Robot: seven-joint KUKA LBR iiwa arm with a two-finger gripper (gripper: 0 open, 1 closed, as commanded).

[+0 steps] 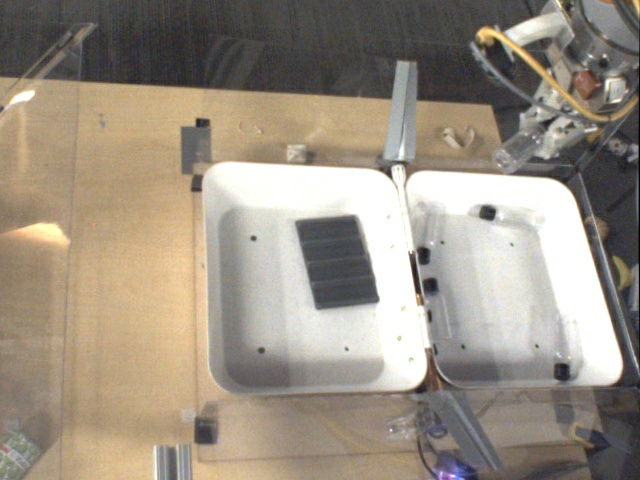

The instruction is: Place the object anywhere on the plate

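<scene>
Dark grey ribbed rectangular object [337,262] lies flat in left shallow white bin [228,368], centre-frame, slightly above bin middle, tilted a little off bin edges. Right shallow white bin [598,268] sits touching it on right side; small black fittings along its walls. Tool [535,140] at upper right of frame, above far edge of right bin, well apart from object, cables looped around wrist. Tool state: cannot tell. Light wooden tabletop [110,298] under both bins.

Bright, even light; soft shadows inside both bins [215,298], left-edge glare, slightly soft
</scene>
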